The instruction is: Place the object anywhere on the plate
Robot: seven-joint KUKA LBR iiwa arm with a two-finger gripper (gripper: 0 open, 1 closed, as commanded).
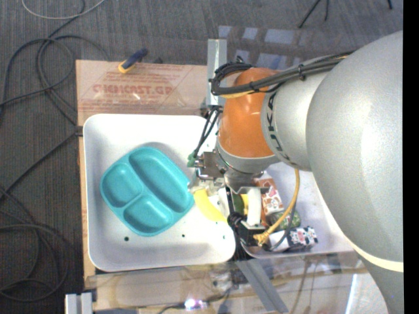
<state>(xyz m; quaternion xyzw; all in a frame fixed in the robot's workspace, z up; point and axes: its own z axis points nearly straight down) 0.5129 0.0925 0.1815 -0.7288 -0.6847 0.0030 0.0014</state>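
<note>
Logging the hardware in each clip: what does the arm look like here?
A bulky light-grey arm with an orange band above the wrist and black KUKA lettering beside it. Black cables run along it, and a yellow cable loops near the wrist.

We read "KUKA" on grey arm (270, 133) — letters run sideways. Faint reddish print on cardboard sheet (134, 90) — illegible to us.

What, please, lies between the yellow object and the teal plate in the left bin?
Nothing, in the camera view: the yellow object lies right at the plate's right edge, with no more than a sliver of bare white bin floor between them.
</note>
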